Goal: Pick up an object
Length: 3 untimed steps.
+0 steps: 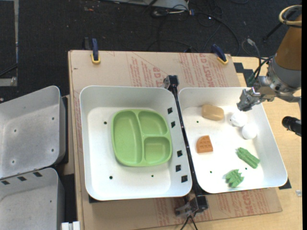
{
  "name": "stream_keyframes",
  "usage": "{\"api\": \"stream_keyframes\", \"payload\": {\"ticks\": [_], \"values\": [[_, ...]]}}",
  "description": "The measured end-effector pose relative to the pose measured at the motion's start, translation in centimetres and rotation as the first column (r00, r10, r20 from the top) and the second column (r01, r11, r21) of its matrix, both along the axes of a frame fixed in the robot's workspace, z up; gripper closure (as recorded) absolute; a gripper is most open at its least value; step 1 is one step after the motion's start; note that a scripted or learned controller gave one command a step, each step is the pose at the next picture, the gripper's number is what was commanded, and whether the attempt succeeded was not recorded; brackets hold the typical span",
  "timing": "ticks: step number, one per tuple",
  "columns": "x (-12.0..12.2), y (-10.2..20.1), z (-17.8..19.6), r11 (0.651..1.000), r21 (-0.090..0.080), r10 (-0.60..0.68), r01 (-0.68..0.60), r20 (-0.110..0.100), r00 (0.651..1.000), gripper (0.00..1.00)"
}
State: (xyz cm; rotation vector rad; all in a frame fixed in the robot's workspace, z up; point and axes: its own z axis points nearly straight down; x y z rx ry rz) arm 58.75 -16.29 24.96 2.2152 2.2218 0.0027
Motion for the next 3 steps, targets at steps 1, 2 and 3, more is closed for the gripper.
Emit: {"api": "stream_keyframes", "payload": {"ticks": [1,2,3], "values": [[-1.6,5.8,-0.9,1.0,0.002,0.003,-0.003,-0.007,1.0,1.0],[-2.9,10.6,-0.1,1.0,0.003,0.003,-0.003,-0.006,1.0,1.0],[-4.2,15.0,0.1,1.0,0.002,0.003,-0.003,-0.006,1.0,1.0]]}}
